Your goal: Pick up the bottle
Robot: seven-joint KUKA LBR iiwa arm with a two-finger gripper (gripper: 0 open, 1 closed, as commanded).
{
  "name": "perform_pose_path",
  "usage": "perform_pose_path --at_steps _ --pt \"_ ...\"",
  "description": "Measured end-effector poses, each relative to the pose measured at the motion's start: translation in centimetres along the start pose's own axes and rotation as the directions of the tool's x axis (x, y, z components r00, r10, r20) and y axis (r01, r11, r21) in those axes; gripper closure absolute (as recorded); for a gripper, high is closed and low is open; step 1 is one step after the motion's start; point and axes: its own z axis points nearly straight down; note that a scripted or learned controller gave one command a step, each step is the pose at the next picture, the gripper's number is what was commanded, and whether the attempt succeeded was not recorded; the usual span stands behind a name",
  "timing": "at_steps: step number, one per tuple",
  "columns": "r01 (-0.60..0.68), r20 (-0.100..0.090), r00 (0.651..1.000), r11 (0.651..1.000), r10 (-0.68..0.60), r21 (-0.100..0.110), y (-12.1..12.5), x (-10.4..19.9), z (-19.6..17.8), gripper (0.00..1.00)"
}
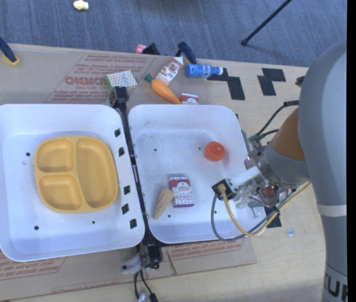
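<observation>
While beyond right bin [165,108], blue bottle [202,71].

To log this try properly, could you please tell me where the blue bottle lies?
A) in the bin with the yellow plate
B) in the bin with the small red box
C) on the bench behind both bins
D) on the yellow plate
C: the blue bottle lies on the bench, beyond the far rim of the nearer bin.

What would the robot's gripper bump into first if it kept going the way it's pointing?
Probably the bare floor of the right bin, close to its right wall. The gripper seems to point down there, though depth is hard to judge.
</observation>
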Motion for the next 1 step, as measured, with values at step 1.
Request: perform_pose_path --at_steps 1 --pt "-0.018 0.0 1.0 1.0 0.018 0.0 -0.01 0.04 -1.84 1.0"
